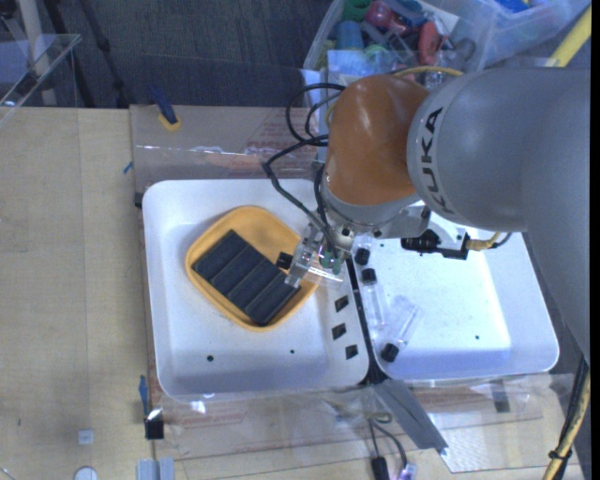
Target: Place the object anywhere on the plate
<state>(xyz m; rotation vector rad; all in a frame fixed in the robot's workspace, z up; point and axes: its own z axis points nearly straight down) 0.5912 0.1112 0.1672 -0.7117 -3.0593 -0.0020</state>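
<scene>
A yellow, rounded-square plate (211,246) lies in the left bin (178,356), tilted in the view. On the plate rests a dark grey ribbed slab (244,274) that covers most of its middle. My gripper (302,264) hangs over the plate's right rim, right at the slab's right end. The big grey arm with its orange band (370,141) comes in from the upper right and hides the back of both bins.
A clear plastic piece (396,319) lies in the right bin (506,328). Small black markers (341,330) run along the divider between the bins. Cables (300,103) loop behind the arm. A box of mixed items (394,28) stands at the back.
</scene>
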